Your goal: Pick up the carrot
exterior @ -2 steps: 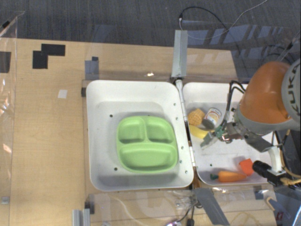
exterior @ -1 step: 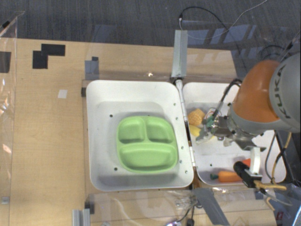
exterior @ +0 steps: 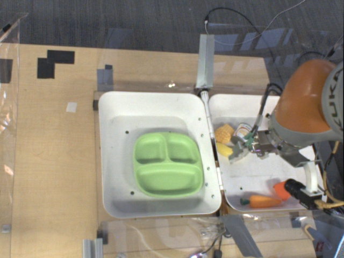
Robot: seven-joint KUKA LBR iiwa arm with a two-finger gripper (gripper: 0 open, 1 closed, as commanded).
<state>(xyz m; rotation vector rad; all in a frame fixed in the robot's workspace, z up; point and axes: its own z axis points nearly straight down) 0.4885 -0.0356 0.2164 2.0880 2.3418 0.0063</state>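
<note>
Your carrot [exterior: 264, 201] lies at the right bin's [exterior: 252, 172] near edge, well apart from the gripper [exterior: 239, 150], which hovers by a yellow item [exterior: 224, 149]; whether it is apart or together you cannot tell.

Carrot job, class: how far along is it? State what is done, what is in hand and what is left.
Done: nothing. The carrot lies on the right bin's floor near its front wall. In hand: the claw hovers by yellow items near the left wall, away from the carrot. Left: reach, grip, lift.
</note>
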